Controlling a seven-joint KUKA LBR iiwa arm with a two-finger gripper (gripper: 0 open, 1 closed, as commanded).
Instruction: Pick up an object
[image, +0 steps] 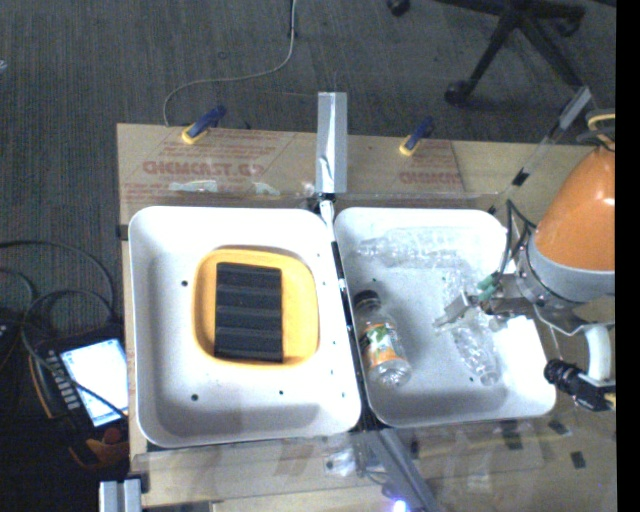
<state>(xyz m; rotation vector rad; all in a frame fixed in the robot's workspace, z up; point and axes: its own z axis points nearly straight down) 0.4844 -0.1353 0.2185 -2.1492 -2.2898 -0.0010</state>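
I can't tell from here whether the gripper has anything; it sits low over the right bin, near that bin's right wall, among clear plastic that's hard to make out. A clear bottle lies just below it, another clear bottle along the far wall, both nearly lost against the white. The small bottle, dark cap, orange label, lies by the left wall. In the left bin, 1 yellow tray carries a black ribbed block
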